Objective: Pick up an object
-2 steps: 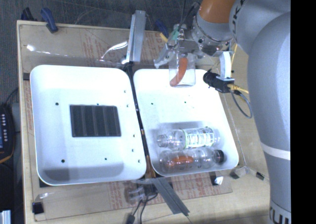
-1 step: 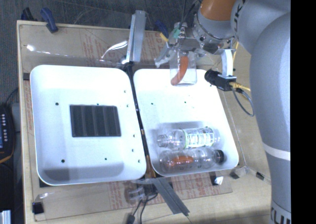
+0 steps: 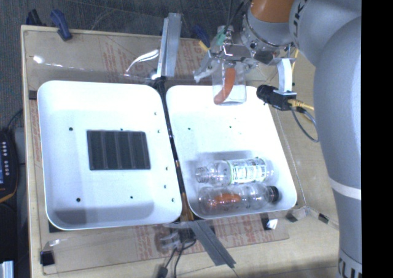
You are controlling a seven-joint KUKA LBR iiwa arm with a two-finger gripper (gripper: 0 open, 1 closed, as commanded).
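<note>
Nearest to the camera, in the right bin (image 3: 184, 148), two clear plastic bottles (image 3: 236, 171) lie side by side at the front wall, the front one with something orange inside. The left bin (image 3: 55, 148) carries a dark ribbed pad (image 3: 118, 150) in its middle. Farther back, above the far edge of the right bin, the tool (image 3: 228, 80) is closed on a small clear cup (image 3: 230, 91) with an orange piece in it, lifted off the counter (image 3: 86, 62).
</note>
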